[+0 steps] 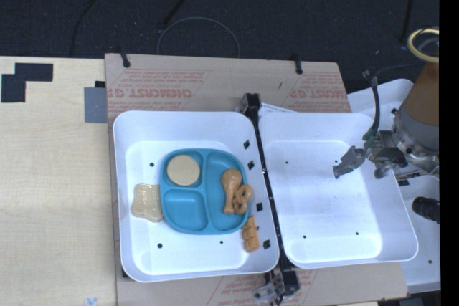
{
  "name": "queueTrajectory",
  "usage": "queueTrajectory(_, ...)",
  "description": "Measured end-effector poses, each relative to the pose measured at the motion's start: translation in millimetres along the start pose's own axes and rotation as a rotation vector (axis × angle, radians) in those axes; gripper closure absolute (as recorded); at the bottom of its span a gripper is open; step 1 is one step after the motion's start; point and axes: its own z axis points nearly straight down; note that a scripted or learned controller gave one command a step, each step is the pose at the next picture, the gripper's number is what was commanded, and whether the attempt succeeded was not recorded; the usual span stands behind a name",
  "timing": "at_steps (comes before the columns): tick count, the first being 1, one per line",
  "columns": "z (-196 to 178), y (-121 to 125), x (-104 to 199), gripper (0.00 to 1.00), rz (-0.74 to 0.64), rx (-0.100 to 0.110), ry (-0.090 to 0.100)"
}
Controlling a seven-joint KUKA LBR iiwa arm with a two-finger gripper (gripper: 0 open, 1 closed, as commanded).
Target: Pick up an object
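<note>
A blue divided plate (pixel 188 213) lies in the left bin (pixel 140 127). On it rest a round tan disc (pixel 183 170) in the upper left compartment and a brown pretzel-shaped piece (pixel 235 191) in the right one. A pale beige toast-like piece (pixel 147 202) lies on the bin floor against the plate's left edge. A small orange-brown piece (pixel 250 233) sits by the plate's lower right corner. My gripper (pixel 346 163) hangs over the right bin (pixel 323 240), near its right side, far from all these objects. Nothing shows in it.
A black divider (pixel 262 183) runs between the two bins. The bins rest on a cardboard sheet (pixel 215 82). The arm's wrist and cables (pixel 409 140) hang over the right bin's right rim. Light wooden bench surface (pixel 50 190) lies to the left.
</note>
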Motion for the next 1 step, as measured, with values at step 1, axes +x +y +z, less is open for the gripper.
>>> queueTrajectory(1,-5.9,2.3,-0.2,0.0,-0.002,-0.012,-0.003)
